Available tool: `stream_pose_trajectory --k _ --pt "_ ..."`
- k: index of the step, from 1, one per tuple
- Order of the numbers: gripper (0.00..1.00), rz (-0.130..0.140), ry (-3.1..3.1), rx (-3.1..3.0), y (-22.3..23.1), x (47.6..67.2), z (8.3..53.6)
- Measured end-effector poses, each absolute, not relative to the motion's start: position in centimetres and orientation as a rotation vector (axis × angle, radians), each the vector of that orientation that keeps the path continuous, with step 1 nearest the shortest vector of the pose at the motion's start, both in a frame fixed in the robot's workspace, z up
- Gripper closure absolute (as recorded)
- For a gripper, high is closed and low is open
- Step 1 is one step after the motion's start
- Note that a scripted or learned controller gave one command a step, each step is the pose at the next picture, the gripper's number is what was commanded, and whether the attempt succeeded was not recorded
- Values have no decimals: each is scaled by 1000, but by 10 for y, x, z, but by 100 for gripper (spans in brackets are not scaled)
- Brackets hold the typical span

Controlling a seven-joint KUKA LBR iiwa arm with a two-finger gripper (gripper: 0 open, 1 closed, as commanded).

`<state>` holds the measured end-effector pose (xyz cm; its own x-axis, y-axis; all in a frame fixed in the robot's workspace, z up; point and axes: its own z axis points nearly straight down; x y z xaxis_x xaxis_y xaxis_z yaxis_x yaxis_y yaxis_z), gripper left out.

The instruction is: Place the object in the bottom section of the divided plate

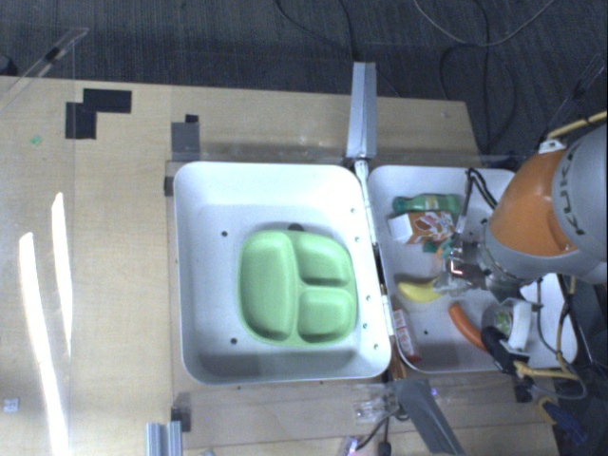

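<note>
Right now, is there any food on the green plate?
No, it has none. All three sections of the green plate show bare green. The banana and carrot lie in the right bin.

**Single fixed overhead view of the two-bin workspace**

One camera is mounted above the surface (85, 283) and looks down at a slight slant. It stands far enough back to take in both white bins whole: the left bin (190, 283) lies near the centre of the frame, the right bin (380, 190) toward the right side. Dark floor with loose cables (332, 12) fills the top strip. The arm (546, 212) enters from the right edge.
</note>
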<state>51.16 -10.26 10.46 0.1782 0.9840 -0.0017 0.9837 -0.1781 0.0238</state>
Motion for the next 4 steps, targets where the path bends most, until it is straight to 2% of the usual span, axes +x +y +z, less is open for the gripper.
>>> stream_pose_trajectory --k 1,2,3,4 --pt "100 2 2024 2400 -18 539 198" --pt "100 0 2128 2311 -183 490 177" --pt "100 9 1688 2644 -164 490 87" --pt "100 11 1694 2639 -164 493 95"
